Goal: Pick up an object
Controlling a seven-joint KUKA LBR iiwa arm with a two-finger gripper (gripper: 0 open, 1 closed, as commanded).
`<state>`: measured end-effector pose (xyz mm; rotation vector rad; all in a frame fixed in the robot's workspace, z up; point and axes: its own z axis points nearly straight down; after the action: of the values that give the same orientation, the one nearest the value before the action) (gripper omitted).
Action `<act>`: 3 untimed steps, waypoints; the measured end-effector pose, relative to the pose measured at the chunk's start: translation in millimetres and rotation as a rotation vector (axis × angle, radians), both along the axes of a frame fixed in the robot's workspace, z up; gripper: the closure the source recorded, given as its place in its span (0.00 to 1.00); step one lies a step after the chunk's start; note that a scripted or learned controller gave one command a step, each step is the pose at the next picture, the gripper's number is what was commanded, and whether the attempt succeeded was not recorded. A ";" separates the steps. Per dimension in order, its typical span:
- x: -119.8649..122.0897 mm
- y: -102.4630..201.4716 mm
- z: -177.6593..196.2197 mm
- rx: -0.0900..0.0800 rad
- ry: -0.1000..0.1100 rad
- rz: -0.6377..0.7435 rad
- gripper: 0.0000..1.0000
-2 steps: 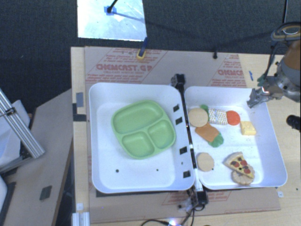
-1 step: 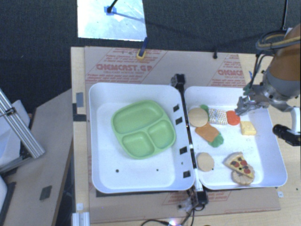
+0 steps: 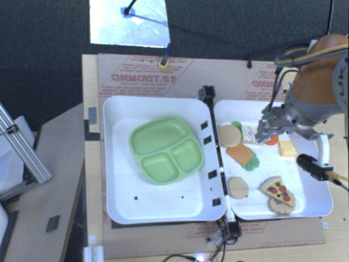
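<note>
Gripper (image 3: pixel 265 133) sits low in the right bin (image 3: pixel 322 201), beside the burger (image 3: pixel 230 135). Finger state cannot be determined. Green tray (image 3: pixel 166 149) occupies the left bin (image 3: pixel 117 201).

This is a robotics lab set up for testing, not a home or kitchen. The surface (image 3: pixel 65 141) is plain pale board with a printed cardboard sheet (image 3: pixel 144 78) laid over it, and two shallow white bins (image 3: pixel 117 162) sit side by side, clipped together along a black divider (image 3: pixel 214 146). Dark fabric (image 3: pixel 43 42) hangs behind as a backdrop. An aluminium frame rail (image 3: pixel 22 152) stands at the left edge. Loose cables (image 3: pixel 283 64) trail around the grey and orange arm (image 3: pixel 319 75). The food in the right bin is toy plastic, such as a pizza slice (image 3: pixel 278 192).
</note>
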<state>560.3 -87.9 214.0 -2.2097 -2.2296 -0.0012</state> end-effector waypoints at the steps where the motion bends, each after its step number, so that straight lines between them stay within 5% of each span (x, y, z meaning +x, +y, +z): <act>1: -27.7 44.0 15.3 0.000 -0.001 0.000 1.00; 2: -59.3 98.1 7.7 0.000 0.001 0.001 1.00; 3: -60.4 92.4 0.6 -0.002 -0.002 -0.008 1.00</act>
<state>499.8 4.5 214.6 -2.2203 -2.2226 -0.0009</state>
